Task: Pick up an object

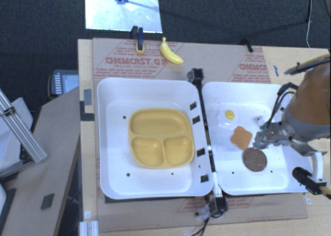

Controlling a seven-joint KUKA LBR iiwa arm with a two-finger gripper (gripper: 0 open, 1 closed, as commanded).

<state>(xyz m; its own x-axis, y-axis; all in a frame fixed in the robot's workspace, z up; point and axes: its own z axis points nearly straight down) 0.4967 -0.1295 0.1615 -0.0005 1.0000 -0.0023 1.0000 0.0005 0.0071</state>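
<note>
Three small objects are lying in the right bin: a brown disc, an orange piece just beyond it, and a yellow piece farther beyond. The end effector is hovering just beside the disc; whether it is released or clenched, I cannot tell. Descending here, it risks straddling disc and orange piece and catching neither.

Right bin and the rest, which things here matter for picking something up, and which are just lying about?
For the job: gripper; brown disc; orange piece; fried egg; right bin.

Lying about: yellow tray; left bin; banana.
</note>
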